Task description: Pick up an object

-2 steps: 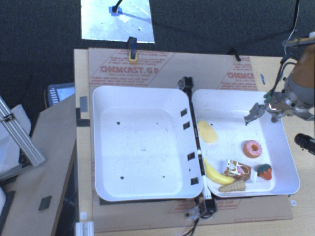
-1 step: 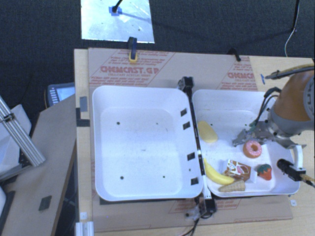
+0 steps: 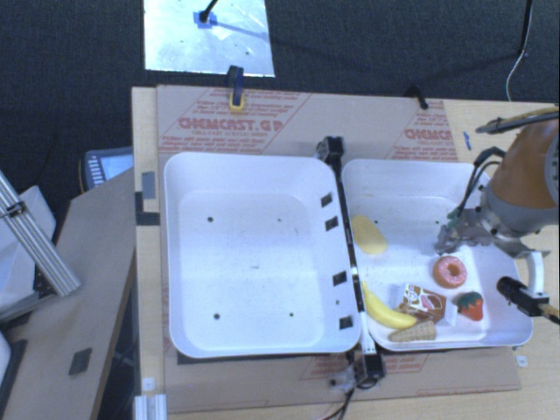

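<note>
The right bin (image 3: 402, 182) holds several toy foods. A pink donut (image 3: 451, 272) lies right of centre, with a red strawberry (image 3: 470, 305) beyond it to the lower right. A yellow banana (image 3: 385, 310) runs along the bin's left wall, above a tan cone (image 3: 413, 331). Between banana and strawberry sits a small red-and-white carton (image 3: 423, 301). A pale yellow oval piece (image 3: 369, 234) rests by the divider. My gripper (image 3: 450, 236) hangs low in the right bin, just above the donut in the view, and I see nothing held in it.
The left bin (image 3: 254, 252) stands beside the right one, with black clips (image 3: 332, 213) along the shared wall. The grey and orange arm (image 3: 525, 182) crosses the right bin's far right side. A black part (image 3: 518, 294) overhangs that bin's right rim.
</note>
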{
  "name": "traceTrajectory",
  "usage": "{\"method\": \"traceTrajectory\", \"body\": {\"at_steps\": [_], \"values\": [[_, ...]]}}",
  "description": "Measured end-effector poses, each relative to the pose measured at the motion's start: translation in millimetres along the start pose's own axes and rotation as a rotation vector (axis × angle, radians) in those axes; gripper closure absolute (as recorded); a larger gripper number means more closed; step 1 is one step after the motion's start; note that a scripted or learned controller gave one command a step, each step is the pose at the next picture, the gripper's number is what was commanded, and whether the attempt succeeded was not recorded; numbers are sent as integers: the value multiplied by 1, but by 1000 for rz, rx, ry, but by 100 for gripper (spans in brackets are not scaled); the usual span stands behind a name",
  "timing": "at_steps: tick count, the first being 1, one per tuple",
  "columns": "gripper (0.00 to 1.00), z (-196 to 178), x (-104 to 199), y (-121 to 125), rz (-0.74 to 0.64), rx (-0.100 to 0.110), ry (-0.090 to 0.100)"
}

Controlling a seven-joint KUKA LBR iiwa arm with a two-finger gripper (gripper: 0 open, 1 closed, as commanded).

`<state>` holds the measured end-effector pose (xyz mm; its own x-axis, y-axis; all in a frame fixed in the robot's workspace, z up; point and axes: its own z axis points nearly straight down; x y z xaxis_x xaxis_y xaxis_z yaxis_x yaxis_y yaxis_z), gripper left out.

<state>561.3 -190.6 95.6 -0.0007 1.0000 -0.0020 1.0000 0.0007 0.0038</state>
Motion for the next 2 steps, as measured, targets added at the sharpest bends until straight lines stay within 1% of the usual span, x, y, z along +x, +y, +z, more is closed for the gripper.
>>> {"method": "traceTrajectory", "body": {"at_steps": [1, 2], "values": [[100, 11, 21, 42, -7, -1, 1], [100, 11, 102, 30, -10, 5, 5]]}}
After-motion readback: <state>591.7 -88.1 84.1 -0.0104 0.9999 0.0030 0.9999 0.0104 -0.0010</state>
